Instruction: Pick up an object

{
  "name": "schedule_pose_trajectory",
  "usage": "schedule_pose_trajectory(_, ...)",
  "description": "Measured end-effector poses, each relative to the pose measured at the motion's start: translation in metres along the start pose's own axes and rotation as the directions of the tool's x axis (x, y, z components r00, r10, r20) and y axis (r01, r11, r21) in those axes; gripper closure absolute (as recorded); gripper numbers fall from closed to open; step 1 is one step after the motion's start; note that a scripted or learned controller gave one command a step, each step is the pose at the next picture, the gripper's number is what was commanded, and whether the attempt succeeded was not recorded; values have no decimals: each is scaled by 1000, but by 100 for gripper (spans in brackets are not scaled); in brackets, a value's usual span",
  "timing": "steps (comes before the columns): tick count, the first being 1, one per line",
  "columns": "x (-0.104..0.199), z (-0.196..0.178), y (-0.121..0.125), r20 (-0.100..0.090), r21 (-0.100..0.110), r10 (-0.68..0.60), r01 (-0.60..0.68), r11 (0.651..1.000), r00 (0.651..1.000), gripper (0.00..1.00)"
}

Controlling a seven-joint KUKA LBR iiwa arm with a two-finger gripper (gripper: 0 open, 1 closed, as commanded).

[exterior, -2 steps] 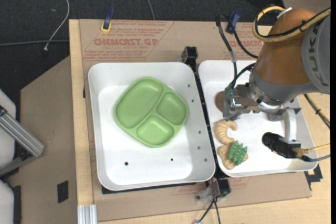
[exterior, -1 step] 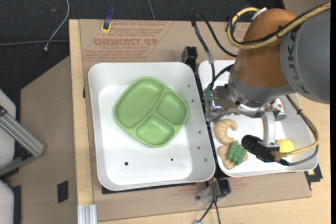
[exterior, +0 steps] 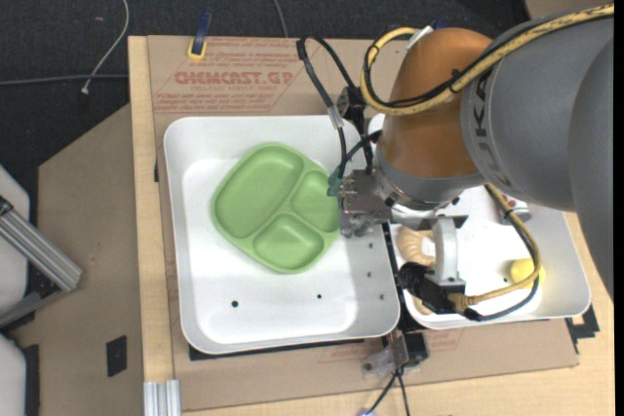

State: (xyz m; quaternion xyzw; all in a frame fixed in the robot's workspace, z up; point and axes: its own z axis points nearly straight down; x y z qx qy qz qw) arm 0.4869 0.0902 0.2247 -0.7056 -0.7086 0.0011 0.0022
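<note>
A light green divided plate [exterior: 271, 205] with three compartments lies flat in the left bin [exterior: 210, 297], toward its upper right. My gripper [exterior: 353, 209] hangs below the orange band of the arm, low over the plate's right edge, close to the wall between the two bins. The arm's bulk hides the spot where the gripper meets the plate. In the right bin [exterior: 565, 278], a small yellow object [exterior: 522, 269] rests near the right side, and a beige object [exterior: 416, 246] peeks out from under the wrist.
The grey arm [exterior: 546, 102] covers most of the right bin. The bins sit on a cardboard sheet [exterior: 234, 73] on the bench. The front half of the left bin shows bare white floor.
</note>
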Motion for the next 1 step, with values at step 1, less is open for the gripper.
schedule_pose_trajectory(1, -2, -1, 0, 0, -1, 3, -3, 1000, 1000, 0)
